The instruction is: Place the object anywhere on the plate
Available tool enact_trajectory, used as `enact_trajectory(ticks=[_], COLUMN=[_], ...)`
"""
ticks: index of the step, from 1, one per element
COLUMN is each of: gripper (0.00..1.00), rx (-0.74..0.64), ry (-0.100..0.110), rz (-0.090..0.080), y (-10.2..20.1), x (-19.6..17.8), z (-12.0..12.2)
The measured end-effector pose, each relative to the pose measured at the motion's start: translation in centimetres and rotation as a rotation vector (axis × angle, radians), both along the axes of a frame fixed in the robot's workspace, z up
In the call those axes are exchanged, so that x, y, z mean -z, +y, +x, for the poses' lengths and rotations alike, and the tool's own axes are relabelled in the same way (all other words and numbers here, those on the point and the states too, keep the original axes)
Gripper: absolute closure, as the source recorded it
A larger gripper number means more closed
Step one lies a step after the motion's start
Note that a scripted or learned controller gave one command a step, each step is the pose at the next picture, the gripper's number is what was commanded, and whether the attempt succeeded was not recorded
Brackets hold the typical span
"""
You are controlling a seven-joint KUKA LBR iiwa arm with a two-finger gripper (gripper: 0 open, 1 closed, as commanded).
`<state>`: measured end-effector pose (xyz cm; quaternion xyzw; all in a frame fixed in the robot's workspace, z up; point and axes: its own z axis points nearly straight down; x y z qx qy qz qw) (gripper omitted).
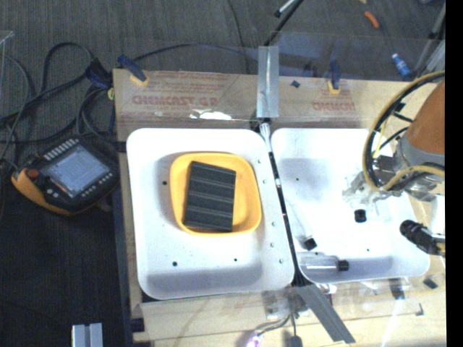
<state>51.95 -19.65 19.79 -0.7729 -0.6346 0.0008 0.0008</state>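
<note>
A dark block (pixel 210 195) is lying on the yellow plate (pixel 249 210) in the left bin (pixel 145 215). The gripper (pixel 369 194) is hovering over the right bin (pixel 318 165), at the plate's 3 o'clock; I cannot tell its state.

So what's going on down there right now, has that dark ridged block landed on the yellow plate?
Arm over the right bin. Dark ridged block lies flat on yellow plate, left bin. Nothing on top of it.

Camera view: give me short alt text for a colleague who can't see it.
A dark ridged block lies on a yellow plate in the left white bin. The gripper hangs over the right bin.
</note>
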Motion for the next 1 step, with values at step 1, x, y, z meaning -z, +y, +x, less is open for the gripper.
enact_trajectory(ticks=[1], gripper=[0.00], rx=[0.000], ry=[0.000], rz=[0.000], y=[0.00], x=[0.00], z=[0.00])
